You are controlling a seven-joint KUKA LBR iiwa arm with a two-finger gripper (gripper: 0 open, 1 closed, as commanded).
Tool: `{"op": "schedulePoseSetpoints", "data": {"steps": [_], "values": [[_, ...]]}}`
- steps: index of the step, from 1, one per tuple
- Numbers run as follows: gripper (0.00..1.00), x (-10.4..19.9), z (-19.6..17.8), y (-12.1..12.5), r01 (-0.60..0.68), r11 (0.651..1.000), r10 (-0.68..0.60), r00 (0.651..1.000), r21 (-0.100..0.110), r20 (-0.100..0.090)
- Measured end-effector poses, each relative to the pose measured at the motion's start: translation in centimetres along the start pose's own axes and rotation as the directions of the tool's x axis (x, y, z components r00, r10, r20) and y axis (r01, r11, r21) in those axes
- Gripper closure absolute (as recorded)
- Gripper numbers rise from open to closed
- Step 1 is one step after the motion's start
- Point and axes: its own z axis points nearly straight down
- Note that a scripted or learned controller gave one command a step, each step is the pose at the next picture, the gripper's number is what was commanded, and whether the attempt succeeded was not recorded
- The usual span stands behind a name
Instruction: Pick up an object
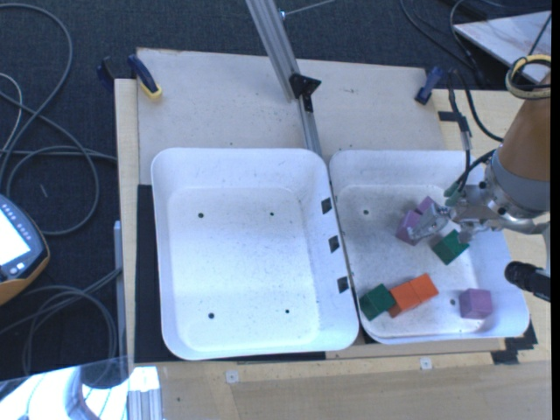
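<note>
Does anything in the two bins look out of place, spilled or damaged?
Nothing stands out. The blocks all lie inside the right bin: a purple one and a green one by the gripper, three more near the front.

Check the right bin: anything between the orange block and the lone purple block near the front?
Nothing. In the camera view, bare bin floor separates the orange block from the purple block in the right bin.

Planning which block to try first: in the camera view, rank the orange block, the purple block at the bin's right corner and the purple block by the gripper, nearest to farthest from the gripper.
1. Purple block, at the gripper
2. Orange block and corner purple block, lower down: too close to call
</note>
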Motion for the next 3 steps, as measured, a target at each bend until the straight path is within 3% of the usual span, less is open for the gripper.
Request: {"op": "schedulePoseSetpoints", "data": {"steps": [1,2,3], "values": [[0.0,10.7,2.4,-2.6,0.009,1.0,-0.008,1.0,0.006,-0.005],[0.0,10.8,1.8,6.4,0.003,1.0,-0.003,1.0,-0.006,0.001],[0.0,14.9,-17.6,9.5,0.004,1.0,-0.004,1.0,-0.011,0.0]]}}
